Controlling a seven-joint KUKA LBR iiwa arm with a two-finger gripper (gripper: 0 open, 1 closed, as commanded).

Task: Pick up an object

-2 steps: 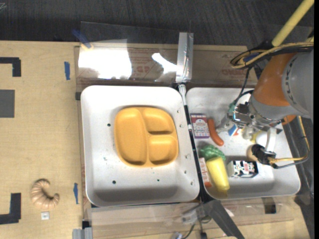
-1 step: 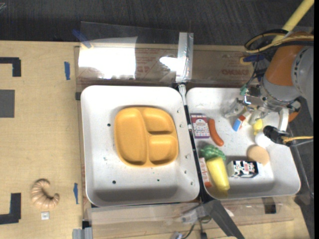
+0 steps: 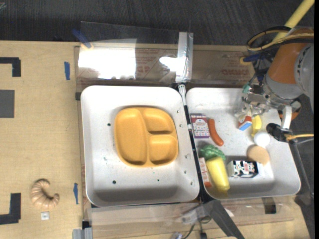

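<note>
The gripper [image 3: 247, 114] was observed low over the far part of the right bin [image 3: 286, 183], its metal fingers pointing down toward a small red, white and blue item [image 3: 244, 125] just beneath them. Whether the jaws were open or closed could not be told, and no object was seen held between them.

Contents of the right bin were counted: one toy corn cob [image 3: 217, 169] near the front left corner, one toy carrot [image 3: 215, 132] and one small printed carton [image 3: 200, 127] along the left wall, one black-and-white carton [image 3: 243, 169] near the front edge, one tan egg-like ball [image 3: 258, 155], one white ball [image 3: 261, 140], and one small yellow piece [image 3: 256, 124] beside the gripper.

One yellow divided plate [image 3: 146, 135] was recorded at the centre of the left bin [image 3: 94, 133]. One croissant-shaped toy [image 3: 44, 193] lay on the bench [image 3: 35, 133] near its front left corner.

The arm [image 3: 291, 68] was seen entering from the right, its orange band above the wrist, bent downward over the bin's far right corner.
</note>
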